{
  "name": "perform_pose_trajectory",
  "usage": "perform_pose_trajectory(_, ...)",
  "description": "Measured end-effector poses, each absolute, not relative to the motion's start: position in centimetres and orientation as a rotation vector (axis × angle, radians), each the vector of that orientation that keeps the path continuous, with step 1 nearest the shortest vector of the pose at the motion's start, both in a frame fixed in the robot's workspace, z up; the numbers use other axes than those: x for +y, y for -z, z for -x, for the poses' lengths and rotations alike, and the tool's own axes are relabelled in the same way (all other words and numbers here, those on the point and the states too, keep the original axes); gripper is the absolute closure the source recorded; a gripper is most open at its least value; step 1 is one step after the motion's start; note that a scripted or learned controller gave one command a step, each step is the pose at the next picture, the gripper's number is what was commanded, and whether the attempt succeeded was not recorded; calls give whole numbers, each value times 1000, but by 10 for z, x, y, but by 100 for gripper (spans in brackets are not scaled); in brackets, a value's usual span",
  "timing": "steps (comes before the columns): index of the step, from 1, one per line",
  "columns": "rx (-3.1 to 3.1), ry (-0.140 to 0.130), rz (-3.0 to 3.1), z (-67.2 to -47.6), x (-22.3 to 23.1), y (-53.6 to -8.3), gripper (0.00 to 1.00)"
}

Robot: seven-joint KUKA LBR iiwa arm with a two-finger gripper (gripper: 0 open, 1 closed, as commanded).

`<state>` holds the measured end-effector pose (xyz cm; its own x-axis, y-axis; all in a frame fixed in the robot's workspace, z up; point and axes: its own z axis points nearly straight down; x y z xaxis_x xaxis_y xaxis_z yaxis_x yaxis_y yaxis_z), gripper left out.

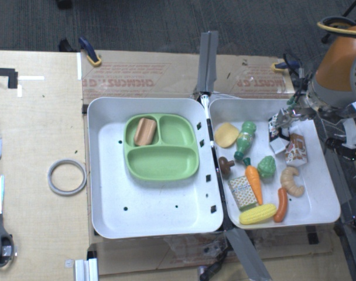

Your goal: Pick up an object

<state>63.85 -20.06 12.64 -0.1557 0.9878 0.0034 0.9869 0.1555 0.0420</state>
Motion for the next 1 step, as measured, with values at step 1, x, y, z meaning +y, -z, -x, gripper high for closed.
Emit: perform_pose_trajectory(1, 2359, -29, -2037, -633, -211, -120, 0)
